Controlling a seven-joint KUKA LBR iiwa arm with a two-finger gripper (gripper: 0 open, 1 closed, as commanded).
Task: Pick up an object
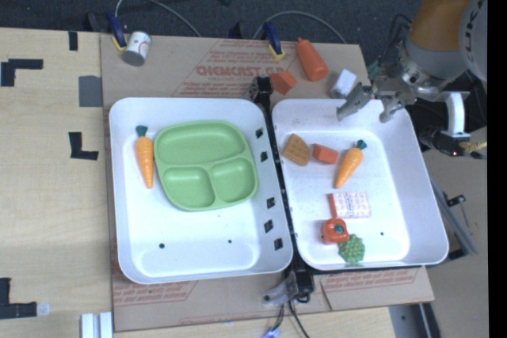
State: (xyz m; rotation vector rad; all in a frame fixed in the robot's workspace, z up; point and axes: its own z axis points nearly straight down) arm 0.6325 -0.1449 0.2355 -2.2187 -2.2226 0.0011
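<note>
We see the gripper [371,104] hanging over the upper edge of the right bin [412,194], its two fingers spread apart with nothing between them, the grey arm [447,20] with its orange band reaching in from the right behind it. We judge this to be the approach step: no object is grasped yet, and the gripper sits above the bin's far rim rather than over any one item. Nearest to it inside the bin lie a tan waffle piece [296,149] and a small orange block [325,153] just beside it, then a carrot [348,164] lying at a slant, its green top pointing toward the gripper. Further down the bin we find a red-and-white packet [349,205], a tomato [334,230] and a broccoli [352,249], the last two touching or nearly so. Any of these could serve as the object; the carrot looks the closest clear target, apart from its neighbours. For the next move we think the gripper needs to travel down-left over the chosen piece, turn so its fingers straddle the narrow side, and descend with fingers wide. The left bin [127,194] holds a green tray [207,165] and a second carrot [144,157], well apart from the gripper.
</note>
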